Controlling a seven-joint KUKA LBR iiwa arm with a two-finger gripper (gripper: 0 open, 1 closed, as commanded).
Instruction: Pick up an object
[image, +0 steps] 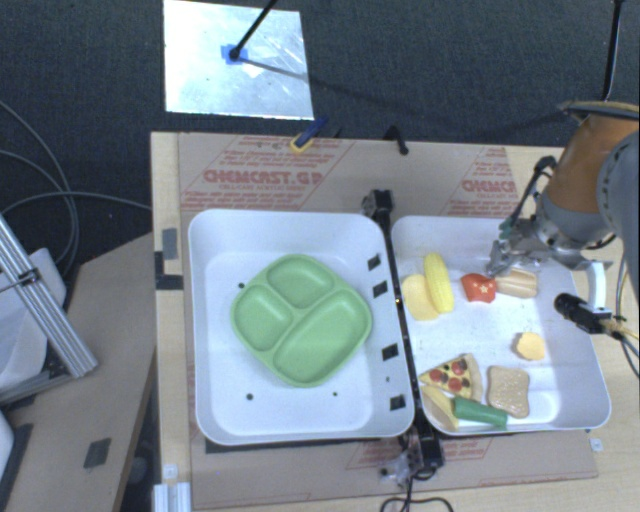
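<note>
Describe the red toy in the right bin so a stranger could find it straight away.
Start at the right bin, the one full of toy food beside the bin with the green plate. In its upper half, just right of the yellow corn cob, lies the tomato. It is the only small, round, all-red piece there.

- The brown protective sheet (300, 170) lying on the desk under the two bins carries red printed lettering, upside down from the camera's side; above the left bin it reads "CHEMCAST GP".
- The same red print repeats at a slant on the sheet's right part, above the right bin; there only "CHEMCAST" can be made out, the rest cut off.
- Smaller red lines beneath each print are too fine to read.
</note>
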